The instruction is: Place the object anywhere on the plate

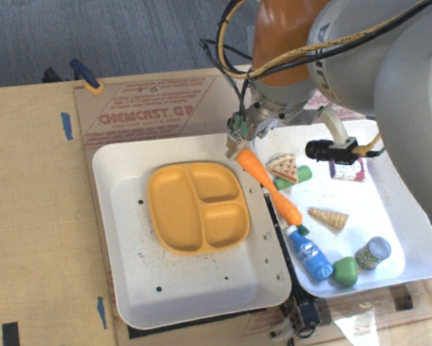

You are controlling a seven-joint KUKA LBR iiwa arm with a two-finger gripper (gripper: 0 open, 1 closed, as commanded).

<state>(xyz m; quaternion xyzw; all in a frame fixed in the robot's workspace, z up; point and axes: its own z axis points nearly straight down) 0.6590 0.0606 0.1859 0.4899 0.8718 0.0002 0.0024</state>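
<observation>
An orange carrot (270, 188) slants across the rims between the two bins, its upper end right at my gripper (238, 147). The fingers close around that upper tip; the lower end points down into the right bin. My gripper hangs over the left bin's far right corner, just right of and beyond the plate. The yellow-orange plate (198, 207), divided into three compartments, lies in the middle of the left bin (137, 294) with nothing on it.
The right bin (406, 209) holds a pizza slice (284, 168), a tan wedge (329, 217), a blue bottle (311, 255), a green pepper (345, 271), a can (374, 253) and a pink packet (350, 171). The grey arm covers the upper right.
</observation>
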